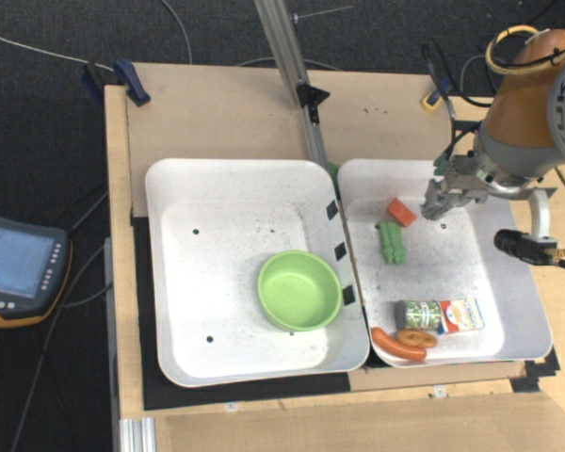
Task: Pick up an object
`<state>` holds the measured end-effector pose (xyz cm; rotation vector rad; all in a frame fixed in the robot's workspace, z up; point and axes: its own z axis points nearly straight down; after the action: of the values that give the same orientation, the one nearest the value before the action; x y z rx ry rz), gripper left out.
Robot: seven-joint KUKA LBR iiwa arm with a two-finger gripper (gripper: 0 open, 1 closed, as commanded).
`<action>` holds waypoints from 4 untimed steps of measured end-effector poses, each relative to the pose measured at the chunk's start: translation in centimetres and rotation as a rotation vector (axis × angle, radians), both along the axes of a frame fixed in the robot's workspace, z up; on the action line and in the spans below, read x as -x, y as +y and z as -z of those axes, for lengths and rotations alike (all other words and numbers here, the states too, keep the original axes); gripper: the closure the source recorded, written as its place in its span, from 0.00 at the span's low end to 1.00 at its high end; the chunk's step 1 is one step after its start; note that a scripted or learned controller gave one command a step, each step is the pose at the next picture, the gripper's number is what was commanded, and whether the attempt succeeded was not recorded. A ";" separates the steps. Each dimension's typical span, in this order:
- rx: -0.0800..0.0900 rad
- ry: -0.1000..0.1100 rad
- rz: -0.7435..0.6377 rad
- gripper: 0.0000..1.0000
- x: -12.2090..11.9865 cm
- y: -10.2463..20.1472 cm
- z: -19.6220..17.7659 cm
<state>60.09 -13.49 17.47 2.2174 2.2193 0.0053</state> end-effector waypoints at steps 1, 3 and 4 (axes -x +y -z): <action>0.000 0.001 0.001 1.00 -0.1 -0.3 -4.3; -0.002 0.005 -0.003 1.00 -1.1 4.6 -2.3; -0.002 0.003 -0.004 1.00 -1.8 9.8 -4.2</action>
<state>61.92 -3.65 21.70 2.2158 2.2265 0.0041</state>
